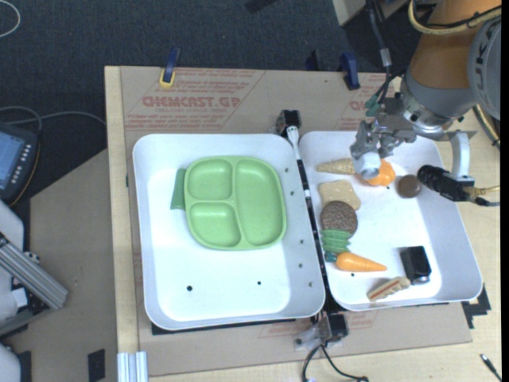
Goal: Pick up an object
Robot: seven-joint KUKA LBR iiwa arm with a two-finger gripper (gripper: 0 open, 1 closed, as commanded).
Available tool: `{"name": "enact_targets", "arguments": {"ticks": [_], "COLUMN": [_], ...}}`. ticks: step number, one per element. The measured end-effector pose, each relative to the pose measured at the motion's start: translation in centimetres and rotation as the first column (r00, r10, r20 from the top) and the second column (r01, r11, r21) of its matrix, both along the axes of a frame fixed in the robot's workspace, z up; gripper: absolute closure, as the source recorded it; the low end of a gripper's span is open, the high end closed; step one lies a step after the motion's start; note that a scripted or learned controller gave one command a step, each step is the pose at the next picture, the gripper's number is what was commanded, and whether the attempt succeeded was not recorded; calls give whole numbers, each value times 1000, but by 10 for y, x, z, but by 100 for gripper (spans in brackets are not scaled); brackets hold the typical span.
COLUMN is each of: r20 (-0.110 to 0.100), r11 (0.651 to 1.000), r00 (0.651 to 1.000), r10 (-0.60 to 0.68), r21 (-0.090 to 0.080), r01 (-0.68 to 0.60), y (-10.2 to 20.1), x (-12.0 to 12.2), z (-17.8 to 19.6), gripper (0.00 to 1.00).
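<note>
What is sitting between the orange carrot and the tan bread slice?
In the camera view, a brown round patty with green leaves sits between the carrot and bread slice.

Orange obj [385, 174] (right bin) under fingers

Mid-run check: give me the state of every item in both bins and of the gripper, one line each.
green divided plate: flat in left bin, compartments bare
gripper: low over right bin, by an orange piece
carrot: lying flat
round brown patty: flat, beside carrot
black block: resting near bin's front
small brown ball: loose on bin floor
</note>
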State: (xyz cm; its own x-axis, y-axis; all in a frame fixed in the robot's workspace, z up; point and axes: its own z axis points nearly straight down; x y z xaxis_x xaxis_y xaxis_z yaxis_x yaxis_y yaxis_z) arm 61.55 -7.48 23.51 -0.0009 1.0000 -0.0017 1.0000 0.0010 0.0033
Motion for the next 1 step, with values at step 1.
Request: {"name": "enact_targets", "arguments": {"ticks": [1], "r20": [-4], "r11": [1000], "r00": [1000], "r10": [-1], "r21": [1], "r01": [1], "y": [2], "x": [-3], "z": [-1], "gripper": [100]}}
